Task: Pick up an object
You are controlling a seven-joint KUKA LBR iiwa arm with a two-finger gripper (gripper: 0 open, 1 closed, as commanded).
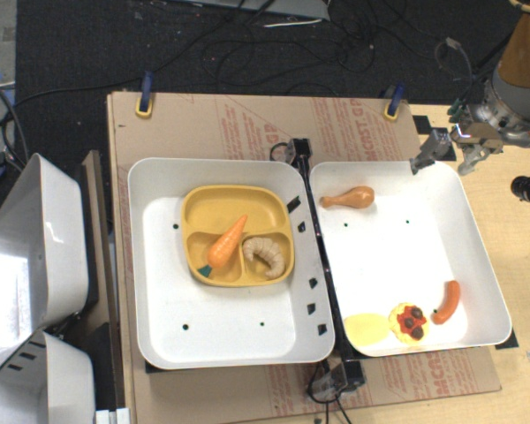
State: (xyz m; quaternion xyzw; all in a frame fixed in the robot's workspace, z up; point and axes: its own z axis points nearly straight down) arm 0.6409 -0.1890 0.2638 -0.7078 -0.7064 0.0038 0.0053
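Observation:
My gripper (448, 155) hovers over the far right corner of the right bin (397, 254), open, with nothing between its fingers. In that bin a tan toy drumstick (349, 199) lies near the far left. A red-orange sausage (445, 302) rests by the near right wall. Close to the front edge lie a flat yellow piece (366, 328) and a small pizza-like piece with red topping (410, 321). The left bin (159, 307) holds a yellow divided plate (203, 208) with an orange carrot (227, 241) and a pale shrimp-like toy (265, 256) on it.
Both bins sit on a cardboard sheet (247, 122) held by two yellow clamps (144, 104) at the far edge. White containers (35, 246) stand at the left. Cables (247, 34) run across the dark floor behind the bench.

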